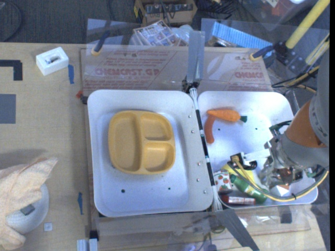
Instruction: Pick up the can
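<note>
The bench [36, 135] bears two white bins [141, 197] side by side, a small white box [52, 60] and a crumpled cloth [23, 184].

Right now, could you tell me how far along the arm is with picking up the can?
Done: the arm has reached into the right bin, and its gripper is low over the clutter at the bin's near corner. In hand: nothing that I can confirm; the arm's wrist hides whatever lies below it. Left: I cannot make out the can clearly among the clutter, so both the grasp and the lift remain unconfirmed.
</note>
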